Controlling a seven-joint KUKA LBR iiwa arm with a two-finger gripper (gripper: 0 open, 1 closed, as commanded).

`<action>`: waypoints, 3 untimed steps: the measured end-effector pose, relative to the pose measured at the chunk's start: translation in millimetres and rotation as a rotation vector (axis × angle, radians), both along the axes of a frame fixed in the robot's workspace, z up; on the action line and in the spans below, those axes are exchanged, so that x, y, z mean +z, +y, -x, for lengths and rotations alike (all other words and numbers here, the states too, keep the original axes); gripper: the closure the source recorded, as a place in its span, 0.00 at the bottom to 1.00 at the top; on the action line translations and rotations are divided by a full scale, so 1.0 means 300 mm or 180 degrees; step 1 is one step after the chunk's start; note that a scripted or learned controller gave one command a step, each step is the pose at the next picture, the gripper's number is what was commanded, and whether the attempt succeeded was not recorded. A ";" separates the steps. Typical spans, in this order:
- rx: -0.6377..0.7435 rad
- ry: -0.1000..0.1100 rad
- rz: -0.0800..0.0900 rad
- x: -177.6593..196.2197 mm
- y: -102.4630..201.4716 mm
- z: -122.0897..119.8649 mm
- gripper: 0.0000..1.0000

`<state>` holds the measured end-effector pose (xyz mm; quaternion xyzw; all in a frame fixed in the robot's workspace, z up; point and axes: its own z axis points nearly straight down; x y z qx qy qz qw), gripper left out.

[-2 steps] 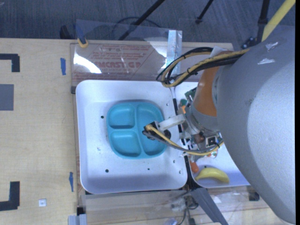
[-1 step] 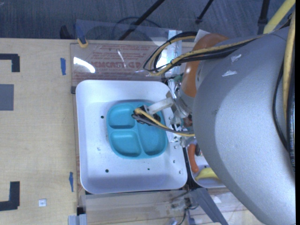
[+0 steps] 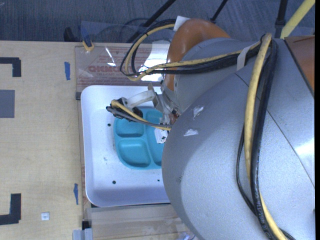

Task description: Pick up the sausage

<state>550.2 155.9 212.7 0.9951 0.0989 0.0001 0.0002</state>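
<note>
Very little here can be read. The one bit of print sits on the clear plastic sheet point(image 3: 107, 64) lying past the far edge of the white bin point(image 3: 95, 149): a row of reddish capital letters runs across it, but glare and the slant blur them, and I can't make out a word. A small white tag point(image 3: 161, 137) hangs by the cables over the blue tray point(image 3: 132, 144); any writing on it is too small to tell. The black square marks point(image 3: 12, 66) on the table point(image 3: 35, 144) are plain shapes, not letters or numbers.
</note>
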 end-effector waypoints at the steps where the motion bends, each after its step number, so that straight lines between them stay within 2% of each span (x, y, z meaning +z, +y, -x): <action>1: 0.0766 0.0014 0.0000 0.260 -0.107 -0.148 1.00; 2: 0.0747 0.0006 -0.0002 0.194 0.143 -0.095 1.00; 3: 0.0204 0.0003 -0.0001 -0.048 0.107 -0.229 1.00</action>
